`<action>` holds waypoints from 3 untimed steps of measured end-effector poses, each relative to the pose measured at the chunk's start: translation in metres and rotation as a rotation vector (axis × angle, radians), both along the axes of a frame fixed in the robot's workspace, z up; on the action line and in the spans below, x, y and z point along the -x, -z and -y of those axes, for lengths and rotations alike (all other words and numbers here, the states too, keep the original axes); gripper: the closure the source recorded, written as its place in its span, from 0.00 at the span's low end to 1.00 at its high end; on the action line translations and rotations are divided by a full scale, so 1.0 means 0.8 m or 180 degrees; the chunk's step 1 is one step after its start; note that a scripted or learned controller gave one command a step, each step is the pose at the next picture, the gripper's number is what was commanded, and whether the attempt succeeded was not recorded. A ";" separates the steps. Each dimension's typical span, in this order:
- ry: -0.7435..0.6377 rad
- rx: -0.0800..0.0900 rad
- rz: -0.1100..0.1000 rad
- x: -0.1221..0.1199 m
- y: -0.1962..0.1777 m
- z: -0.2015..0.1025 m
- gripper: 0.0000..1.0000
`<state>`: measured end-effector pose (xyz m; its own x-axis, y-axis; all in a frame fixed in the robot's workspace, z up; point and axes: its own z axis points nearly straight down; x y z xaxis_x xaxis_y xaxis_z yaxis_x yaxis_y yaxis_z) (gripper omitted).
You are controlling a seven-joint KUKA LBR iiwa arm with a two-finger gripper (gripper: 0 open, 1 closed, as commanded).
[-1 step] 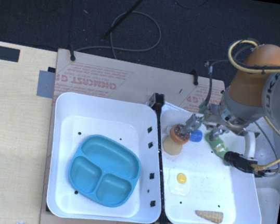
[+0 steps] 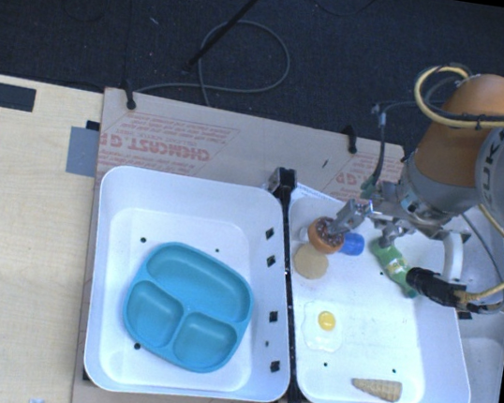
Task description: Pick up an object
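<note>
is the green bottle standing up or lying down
Lying down. The green plastic bottle rests on its side on the right white bin's floor, its long body stretched diagonally toward the bin's right wall.

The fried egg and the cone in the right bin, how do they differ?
The egg is a flat white blob with a round yellow yolk; the cone is tan and tapered, lying on its side. The egg sits mid-bin; the cone lies nearer the front edge. Both rest apart in the right bin, away from the hand.
</note>
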<state>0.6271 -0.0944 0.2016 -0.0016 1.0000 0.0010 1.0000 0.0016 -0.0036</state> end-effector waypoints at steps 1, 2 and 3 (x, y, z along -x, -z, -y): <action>0.0002 0.0001 -0.0012 0.004 0.079 -0.001 0.00; 0.0013 0.0005 0.0019 0.002 0.097 0.002 0.00; 0.0028 0.0000 -0.0004 0.004 0.089 0.003 1.00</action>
<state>0.6236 -0.0971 0.1300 0.0071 1.0000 0.0009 1.0000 -0.0071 -0.0050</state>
